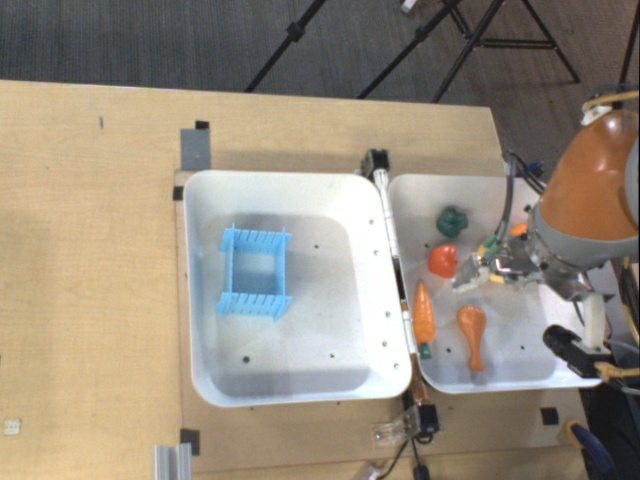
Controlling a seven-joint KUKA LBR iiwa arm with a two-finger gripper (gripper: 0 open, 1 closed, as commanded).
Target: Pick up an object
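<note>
Over the right-hand shallow white plastic bin (520, 363), the grey arm's pincer (478, 271) hangs low, its metal tips close to a small round red toy, tomato-like (443, 260); whether those tips stand apart or together cannot be told from this slanted look, and nothing is visibly between them. That red piece looks like the nearest candidate for the pick. To do it well, the pincer should probably centre over the rounded body before closing, since a smooth ball of plastic tends to squirt sideways if caught off-centre.

Nearby lie a dark green knobbly toy (452, 221) toward the far wall, a long orange carrot-shaped toy with a green end (424, 314) just beside the dividing rim, and a tan-orange drumstick-shaped toy (472, 335) near the front. All appear to be glossy moulded plastic; the tapered ones would likely be easier to grip across their narrow width.

Well apart, in the left-hand white bin (205, 298), sits a light blue ribbed plastic rack (255, 271), open in its middle. Both bins rest on a pale wooden surface (90, 268).
</note>
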